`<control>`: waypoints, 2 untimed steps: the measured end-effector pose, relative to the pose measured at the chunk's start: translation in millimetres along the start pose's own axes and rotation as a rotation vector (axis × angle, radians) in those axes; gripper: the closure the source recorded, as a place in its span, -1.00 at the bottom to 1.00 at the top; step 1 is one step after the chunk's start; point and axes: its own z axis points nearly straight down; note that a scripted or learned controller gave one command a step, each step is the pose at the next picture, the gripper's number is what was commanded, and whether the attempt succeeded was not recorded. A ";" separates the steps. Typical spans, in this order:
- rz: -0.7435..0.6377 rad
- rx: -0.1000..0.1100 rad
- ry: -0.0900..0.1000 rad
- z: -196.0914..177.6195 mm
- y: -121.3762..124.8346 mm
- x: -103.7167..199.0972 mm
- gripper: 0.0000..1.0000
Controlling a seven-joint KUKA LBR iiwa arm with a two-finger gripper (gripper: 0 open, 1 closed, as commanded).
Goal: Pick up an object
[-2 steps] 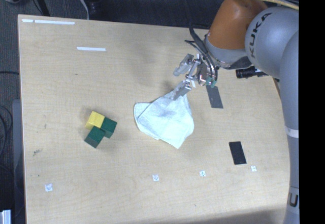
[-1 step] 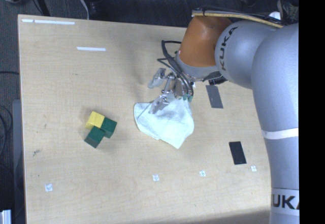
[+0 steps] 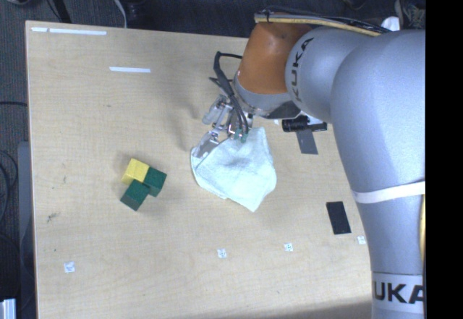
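Your claw (image 3: 226,124) sits at the upper-left edge of the white cloth (image 3: 237,169); whether it's apart or clamped, you cannot tell. The cloth spreads toward five o'clock from it; the blocks (image 3: 142,184) lie well off at eight o'clock.

One white cloth (image 3: 237,169), three blocks (image 3: 142,184)

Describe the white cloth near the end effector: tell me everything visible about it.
The white cloth is a soft, crumpled piece of fabric or tissue with rumpled folds and a faint grey smudge near its middle. It lies in a loose bunched heap on the light wooden bench surface, roughly centre-right, well apart from the yellow and green blocks to its left. Its upper edge sits right under the end effector, which overlaps it there; whether the fabric is actually pinched cannot be told.
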 end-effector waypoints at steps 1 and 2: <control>-0.165 0.000 -0.003 -40.8 -55.4 -21.3 -1.00; -0.213 0.000 -0.001 -21.1 -4.3 -3.7 -1.00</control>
